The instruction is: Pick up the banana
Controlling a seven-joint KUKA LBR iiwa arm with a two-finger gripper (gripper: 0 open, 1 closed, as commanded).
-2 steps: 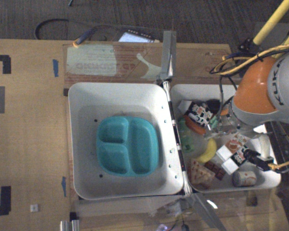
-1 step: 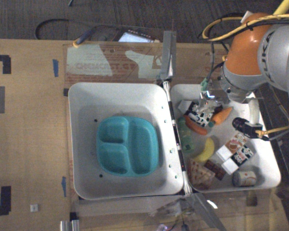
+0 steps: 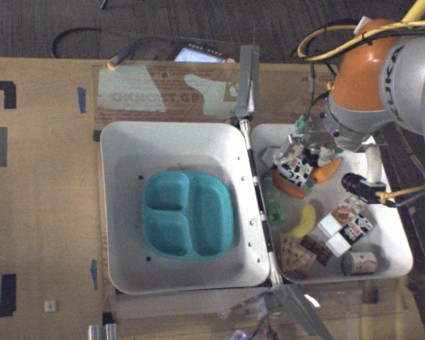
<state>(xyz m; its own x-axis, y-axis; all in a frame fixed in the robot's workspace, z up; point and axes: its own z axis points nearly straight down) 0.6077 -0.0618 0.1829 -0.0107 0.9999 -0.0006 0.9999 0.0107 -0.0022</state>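
Note:
The yellow banana (image 3: 305, 221) lies in the right bin (image 3: 393, 236), near its middle, curving from upper right to lower left. My gripper (image 3: 299, 152) hangs over the upper left part of that bin, well above the banana in the view. Directly under it sits a small black-and-white patterned carton (image 3: 295, 168), so close that I cannot tell whether the two touch. The banana lies apart from the gripper, untouched.
Around the banana lie an orange carrot (image 3: 328, 170), an orange-red piece (image 3: 290, 188), a patterned box (image 3: 348, 219), a brown waffle-like item (image 3: 292, 255) and a small can (image 3: 359, 262). The left bin (image 3: 120, 154) holds a teal divided plate (image 3: 188, 214).

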